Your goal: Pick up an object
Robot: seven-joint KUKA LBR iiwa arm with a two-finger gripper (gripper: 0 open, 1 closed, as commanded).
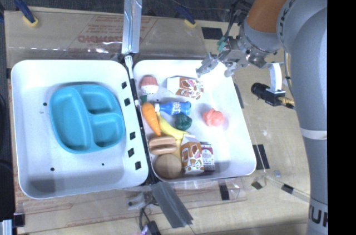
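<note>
The grey arm (311, 89) fills the frame's right side, its orange band at upper right. Its gripper (214, 66) points left, fingers spread apart, holding nothing.

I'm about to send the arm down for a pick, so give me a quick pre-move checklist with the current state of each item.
1. Gripper carries nothing: ok, nothing sits between its fingers.
2. Fingers apart enough for a grasp: ok, they look spread.
3. Gripper above the right bin: ok, over its upper edge.
4. Nearest target free to take: ok, the carton lies just below the gripper, apart from the pink toy.
5. Crowding elsewhere: not ok, the carrot, banana and hot dog lie packed together.
6. Exact height above the carton: cannot tell.
</note>
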